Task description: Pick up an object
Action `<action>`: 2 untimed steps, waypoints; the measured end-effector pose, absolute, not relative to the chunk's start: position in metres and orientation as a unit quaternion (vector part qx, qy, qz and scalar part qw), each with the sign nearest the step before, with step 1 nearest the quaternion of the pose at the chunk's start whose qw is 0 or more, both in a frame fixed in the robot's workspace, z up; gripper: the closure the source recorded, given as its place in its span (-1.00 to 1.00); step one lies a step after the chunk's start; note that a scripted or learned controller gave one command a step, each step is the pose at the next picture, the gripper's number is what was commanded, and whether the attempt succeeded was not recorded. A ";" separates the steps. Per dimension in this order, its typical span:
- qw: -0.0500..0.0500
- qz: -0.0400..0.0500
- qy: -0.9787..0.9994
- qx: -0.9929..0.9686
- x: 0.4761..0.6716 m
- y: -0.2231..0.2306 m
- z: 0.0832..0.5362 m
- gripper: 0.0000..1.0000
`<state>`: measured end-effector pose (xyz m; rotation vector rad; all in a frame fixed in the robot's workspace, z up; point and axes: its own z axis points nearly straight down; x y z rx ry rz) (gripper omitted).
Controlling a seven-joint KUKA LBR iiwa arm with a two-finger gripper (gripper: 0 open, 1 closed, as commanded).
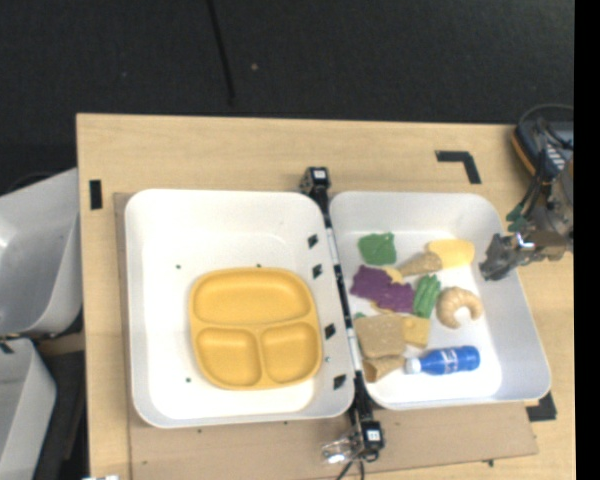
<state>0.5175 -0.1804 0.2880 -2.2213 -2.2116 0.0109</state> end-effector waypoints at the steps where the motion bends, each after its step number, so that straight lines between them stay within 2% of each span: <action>1: -0.009 -0.006 -0.709 -0.705 0.490 -0.137 0.460 1.00; 2: -0.002 0.002 -0.704 -0.710 0.488 -0.234 0.433 1.00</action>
